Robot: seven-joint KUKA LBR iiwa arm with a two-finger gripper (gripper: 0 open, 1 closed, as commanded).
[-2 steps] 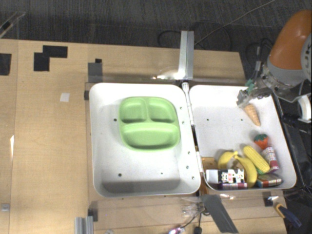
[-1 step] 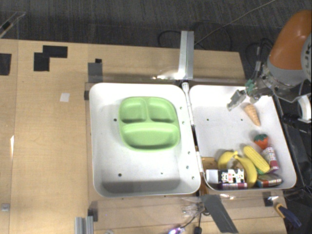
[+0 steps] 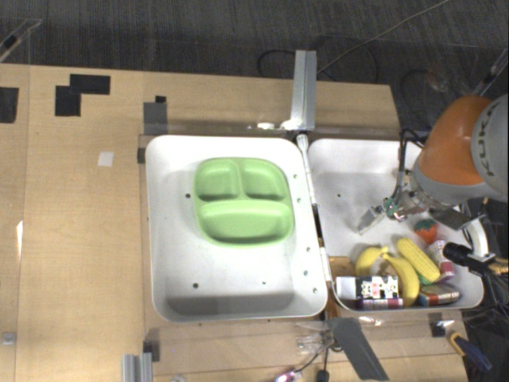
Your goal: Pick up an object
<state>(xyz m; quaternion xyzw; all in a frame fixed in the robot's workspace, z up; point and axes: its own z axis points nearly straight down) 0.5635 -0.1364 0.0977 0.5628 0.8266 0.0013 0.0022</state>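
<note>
While our arm reaches in at the frame's right, our claw hangs over the right bin; we cannot tell its state. Toys lie at that bin's lower edge: banana, corn, box. A green tray sits in the left bin.

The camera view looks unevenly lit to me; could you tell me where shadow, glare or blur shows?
Camera view: a soft shadow pools along the near wall of the left bin; the green tray is evenly lit and sharp; the gripper looks slightly blurred; the right bin shows no strong glare.
</note>
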